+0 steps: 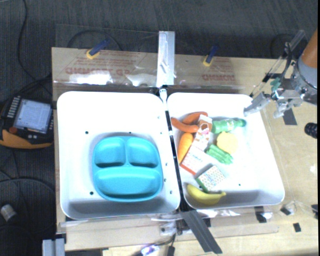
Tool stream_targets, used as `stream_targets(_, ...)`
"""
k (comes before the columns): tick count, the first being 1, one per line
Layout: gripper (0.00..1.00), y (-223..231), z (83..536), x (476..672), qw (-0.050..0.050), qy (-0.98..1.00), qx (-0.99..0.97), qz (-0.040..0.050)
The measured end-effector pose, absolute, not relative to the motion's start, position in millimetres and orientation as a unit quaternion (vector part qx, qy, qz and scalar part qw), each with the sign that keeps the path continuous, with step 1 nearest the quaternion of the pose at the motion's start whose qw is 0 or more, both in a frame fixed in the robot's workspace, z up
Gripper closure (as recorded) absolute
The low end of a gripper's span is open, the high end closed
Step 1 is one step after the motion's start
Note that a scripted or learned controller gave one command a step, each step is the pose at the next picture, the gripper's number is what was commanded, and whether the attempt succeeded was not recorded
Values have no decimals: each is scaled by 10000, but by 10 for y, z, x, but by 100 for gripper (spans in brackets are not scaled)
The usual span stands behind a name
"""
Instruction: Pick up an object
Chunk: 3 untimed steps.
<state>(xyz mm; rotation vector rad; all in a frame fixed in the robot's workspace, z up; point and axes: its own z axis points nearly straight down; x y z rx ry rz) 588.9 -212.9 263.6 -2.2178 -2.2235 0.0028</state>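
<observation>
The right bin [266, 164] holds a heap of toy food. In it lie an orange carrot [185, 145], a red-orange piece [188, 120], a green vegetable [228, 125], a yellow piece [227, 141], a second green piece [219, 154], a red and white box [194, 159], a small patterned box [212, 177] and a banana [204, 194]. My gripper [271, 110] hangs over the bin's far right corner, above and to the right of the heap. It is open, with nothing between its fingers.
The left bin [74, 143] holds a blue divided plate [127, 167]. A narrow ridge [170, 153] separates the two bins. Clamps and plastic sheeting lie along the bench's back edge [165, 63]. A handheld device [26, 119] sits on the floor at the left.
</observation>
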Motion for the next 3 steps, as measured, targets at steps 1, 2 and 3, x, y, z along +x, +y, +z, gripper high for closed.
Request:
stream_targets(1,0,-2231,2151,6011,-1,-7124,-7017,21)
stream_targets(2,0,-1873,938,5973,-2,-7575,-6529,1)
stream_targets(3,100,-1861,1020,5971,10,-7577,-6526,-2)
